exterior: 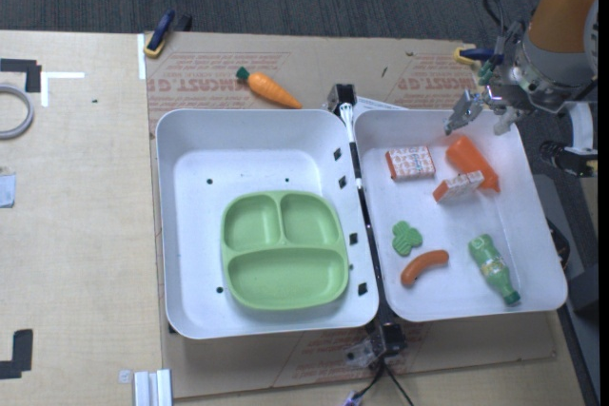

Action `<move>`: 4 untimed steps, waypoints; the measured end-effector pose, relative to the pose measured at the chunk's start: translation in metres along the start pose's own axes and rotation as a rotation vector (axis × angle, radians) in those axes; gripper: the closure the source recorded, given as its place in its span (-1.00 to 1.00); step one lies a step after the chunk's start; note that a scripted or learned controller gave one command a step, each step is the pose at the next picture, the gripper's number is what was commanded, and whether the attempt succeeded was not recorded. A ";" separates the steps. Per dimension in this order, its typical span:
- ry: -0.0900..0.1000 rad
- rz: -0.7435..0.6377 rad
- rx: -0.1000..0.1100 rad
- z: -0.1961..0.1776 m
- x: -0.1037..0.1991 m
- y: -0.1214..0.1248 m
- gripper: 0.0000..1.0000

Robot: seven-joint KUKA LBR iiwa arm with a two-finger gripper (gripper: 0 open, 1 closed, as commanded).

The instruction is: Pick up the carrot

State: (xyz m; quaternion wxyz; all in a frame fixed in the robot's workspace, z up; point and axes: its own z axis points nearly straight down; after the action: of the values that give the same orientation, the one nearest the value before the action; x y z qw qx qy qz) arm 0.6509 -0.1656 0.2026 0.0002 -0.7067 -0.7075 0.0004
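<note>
Carrot (268, 87): we see a small orange toy with a green stub at its left end, lying tilted on the cardboard (219, 71) behind the left bin (181, 204), outside both bins.
Room around it: we find bare cardboard on every side; the left bin's back rim runs just in front.
Gripper (482, 112): we see it over the right bin (533, 233), above that bin's back right corner, fingers parted, nothing between them, well apart from the carrot.
Left bin: we note a green divided plate (284, 249).
Right bin: a small box (411, 164), an orange piece (473, 159), a green bottle (493, 269), a sausage (423, 266).
</note>
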 end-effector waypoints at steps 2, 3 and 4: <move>-0.008 0.227 -0.020 0.065 0.007 -0.035 1.00; -0.003 0.111 -0.007 0.091 0.042 -0.070 1.00; -0.001 0.101 -0.002 -0.069 0.033 -0.098 1.00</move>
State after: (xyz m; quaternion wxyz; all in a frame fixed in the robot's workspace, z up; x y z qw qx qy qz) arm 0.5531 -0.1322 0.2720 -0.0012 -0.7416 -0.6709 0.0001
